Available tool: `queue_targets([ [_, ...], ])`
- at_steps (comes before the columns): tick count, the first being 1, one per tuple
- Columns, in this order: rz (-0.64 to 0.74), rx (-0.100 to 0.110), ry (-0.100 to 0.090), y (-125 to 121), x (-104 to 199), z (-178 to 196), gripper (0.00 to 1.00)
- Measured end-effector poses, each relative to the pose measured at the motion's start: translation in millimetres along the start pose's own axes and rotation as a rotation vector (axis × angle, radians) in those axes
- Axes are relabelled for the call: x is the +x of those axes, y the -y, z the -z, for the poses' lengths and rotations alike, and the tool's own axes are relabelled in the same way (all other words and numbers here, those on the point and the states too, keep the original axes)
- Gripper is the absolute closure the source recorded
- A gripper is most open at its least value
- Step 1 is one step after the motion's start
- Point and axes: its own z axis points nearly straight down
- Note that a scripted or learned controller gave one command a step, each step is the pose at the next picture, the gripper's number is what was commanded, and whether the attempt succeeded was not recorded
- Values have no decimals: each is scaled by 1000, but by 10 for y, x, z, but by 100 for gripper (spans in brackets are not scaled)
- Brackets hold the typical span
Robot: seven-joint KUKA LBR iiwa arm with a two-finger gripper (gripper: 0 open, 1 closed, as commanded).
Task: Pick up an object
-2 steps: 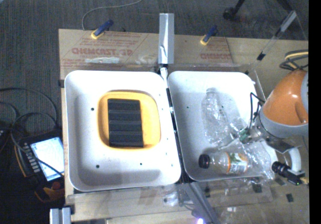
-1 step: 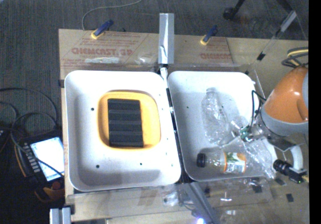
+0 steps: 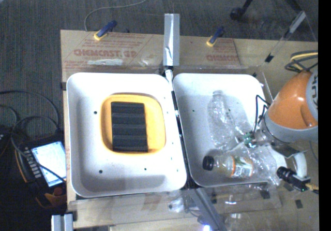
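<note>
The clear plastic bottle with a dark cap (image 3: 230,163) lies on its side in the right white bin (image 3: 194,121), beside a crumpled clear bottle (image 3: 222,116), not yet lifted, while the gripper (image 3: 257,139) hangs close above, its state impossible to tell.

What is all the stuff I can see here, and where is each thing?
Bins: two, white, side by side on the bench.
Tray: one, yellow with a black ridged insert, in the left bin.
Bottles: two, clear plastic, in the right bin; one has a black cap and lies near the front.
Clamps: two, blue and yellow, at the bench's back edge.
Tablet: one, lit screen, on the floor at left.
Arm: one, grey and orange, over the right bin's right edge.
</note>
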Motion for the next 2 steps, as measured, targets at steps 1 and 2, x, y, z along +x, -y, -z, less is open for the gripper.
queue_targets([
  [1, -6, 18, -10, -867, -154, 669, 100],
  [2, -32, 19, -10, -1441, 285, 1119, 100],
])
